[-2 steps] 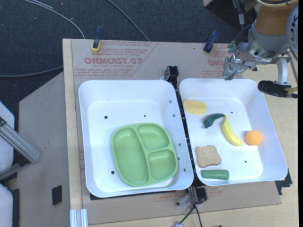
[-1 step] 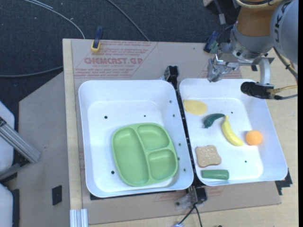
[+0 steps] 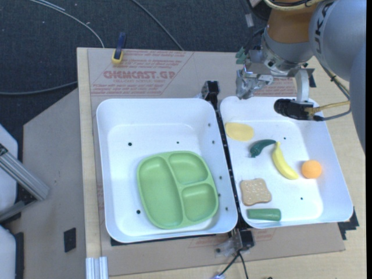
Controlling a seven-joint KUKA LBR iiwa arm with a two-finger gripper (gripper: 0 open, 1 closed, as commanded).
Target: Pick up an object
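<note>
Green divided tray (image 3: 177, 189) in left bin, "CHEMCAST GP" board (image 3: 139, 73), claw (image 3: 249, 88) state unclear

You see two white bins: the left bin (image 3: 110, 156) holds a pale green divided tray (image 3: 176, 188), and the right bin (image 3: 325, 150) holds the small items. Among these you find a pale yellow oval piece (image 3: 239, 132), a dark teal curved piece (image 3: 262, 147), a bright yellow banana (image 3: 284, 162), an orange ball (image 3: 312, 169), a tan speckled bread slice (image 3: 255, 192) and a green pod-shaped piece (image 3: 264, 214). The bench (image 3: 93, 86) is light tan with faded red lettering. A blue and yellow clip (image 3: 119, 48) sits at its edge. The arm (image 3: 331, 10) is grey with an orange band; the pincer (image 3: 251, 85) is metallic grey.
</note>
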